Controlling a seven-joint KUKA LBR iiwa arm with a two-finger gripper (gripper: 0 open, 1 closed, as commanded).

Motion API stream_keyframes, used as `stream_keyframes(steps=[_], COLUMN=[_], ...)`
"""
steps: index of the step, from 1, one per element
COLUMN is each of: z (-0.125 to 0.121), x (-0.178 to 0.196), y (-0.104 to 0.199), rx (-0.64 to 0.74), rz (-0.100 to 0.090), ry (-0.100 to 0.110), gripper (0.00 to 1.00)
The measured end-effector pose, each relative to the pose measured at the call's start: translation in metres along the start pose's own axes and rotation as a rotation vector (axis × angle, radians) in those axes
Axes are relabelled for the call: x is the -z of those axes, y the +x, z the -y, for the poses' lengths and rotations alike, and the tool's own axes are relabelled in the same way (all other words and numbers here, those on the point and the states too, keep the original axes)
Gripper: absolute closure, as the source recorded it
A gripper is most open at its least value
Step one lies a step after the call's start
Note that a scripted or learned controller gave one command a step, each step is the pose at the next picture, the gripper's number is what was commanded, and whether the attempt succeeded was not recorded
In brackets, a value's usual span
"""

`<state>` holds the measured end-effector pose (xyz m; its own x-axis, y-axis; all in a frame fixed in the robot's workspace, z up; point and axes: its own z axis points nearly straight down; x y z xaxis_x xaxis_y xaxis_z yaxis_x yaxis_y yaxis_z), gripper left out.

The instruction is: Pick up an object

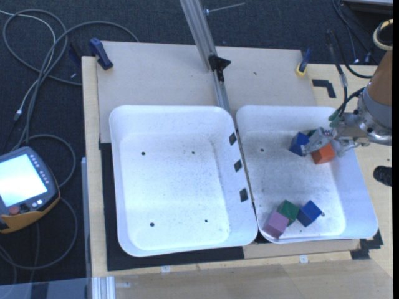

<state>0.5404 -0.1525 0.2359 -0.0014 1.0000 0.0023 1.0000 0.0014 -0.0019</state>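
Note:
The right bin holds several small blocks. A blue block and an orange block sit near its upper right. My gripper reaches in from the right and hangs right over the orange block, touching or nearly touching its top, with the blue block just to its left. Whether the orange block is gripped or lying on the bin floor is unclear. Near the bin's front edge lie a green block, a second blue block and a purple block, close together.
The left bin stands beside the right one, with a low ridge between them. A metal pole slants up from the back of the bins. A teach pendant and cables lie on the floor at left.

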Motion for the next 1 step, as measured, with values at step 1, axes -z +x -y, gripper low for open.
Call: stream_keyframes(steps=[1], z=[-0.0843], x=[-0.0913], y=[-0.0308], rx=[0.001], rz=[0.005], ry=[-0.003], gripper=[0.00])
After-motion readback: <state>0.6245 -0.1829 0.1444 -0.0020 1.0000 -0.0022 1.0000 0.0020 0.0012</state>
